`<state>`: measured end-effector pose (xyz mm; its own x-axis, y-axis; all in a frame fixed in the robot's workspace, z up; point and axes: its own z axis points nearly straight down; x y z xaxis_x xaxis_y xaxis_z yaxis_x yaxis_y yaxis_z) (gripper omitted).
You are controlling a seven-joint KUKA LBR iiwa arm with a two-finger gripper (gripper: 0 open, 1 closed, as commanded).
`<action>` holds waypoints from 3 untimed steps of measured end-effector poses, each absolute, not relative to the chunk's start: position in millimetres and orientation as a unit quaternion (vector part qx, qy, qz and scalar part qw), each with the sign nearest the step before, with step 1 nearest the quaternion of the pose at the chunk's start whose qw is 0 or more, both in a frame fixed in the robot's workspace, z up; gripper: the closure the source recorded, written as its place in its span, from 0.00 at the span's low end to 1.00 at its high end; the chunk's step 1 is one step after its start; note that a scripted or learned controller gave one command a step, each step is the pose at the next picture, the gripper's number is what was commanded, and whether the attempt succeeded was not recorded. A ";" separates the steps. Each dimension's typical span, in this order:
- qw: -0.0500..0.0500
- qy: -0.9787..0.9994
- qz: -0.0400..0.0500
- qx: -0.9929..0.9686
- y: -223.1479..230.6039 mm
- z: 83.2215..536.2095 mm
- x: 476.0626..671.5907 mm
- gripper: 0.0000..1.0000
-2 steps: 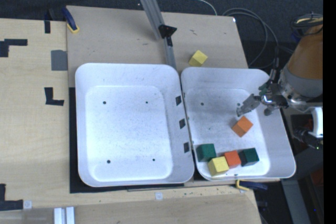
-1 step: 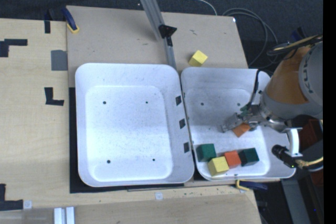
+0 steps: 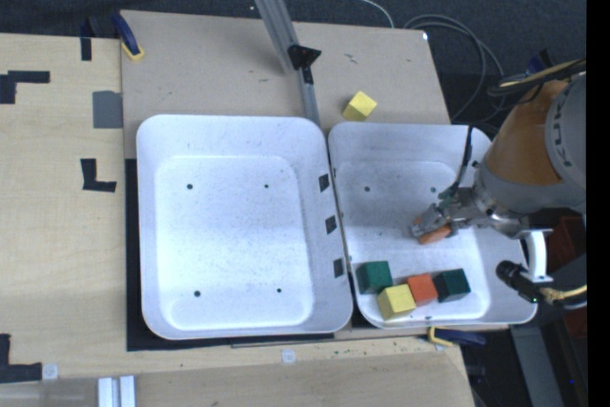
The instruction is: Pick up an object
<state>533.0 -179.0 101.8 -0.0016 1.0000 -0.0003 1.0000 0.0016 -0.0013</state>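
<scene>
Gripper (image 3: 431, 230) low in right bin (image 3: 400, 148) (blocks (image 3: 412, 290) near front).

The arm (image 3: 548, 148) comes in from the right edge, its orange band sitting high and the grey wrist angled down and to the left. The end effector (image 3: 431, 229) hangs low over the right bin (image 3: 381, 143), inside its walls, near the middle. Something orange shows at its tip; the grip itself is too blurred to read.
</scene>
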 end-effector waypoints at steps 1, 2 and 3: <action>-0.002 -0.709 -0.002 -0.705 -129.8 193.4 541.5 1.00; 0.001 -0.711 -0.001 -0.703 -17.6 226.8 569.3 1.00; -0.002 -0.709 -0.002 -0.706 -5.3 301.5 571.9 1.00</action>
<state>571.9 -5.3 301.5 -0.0040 1.0000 0.0003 1.0000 0.0040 0.0054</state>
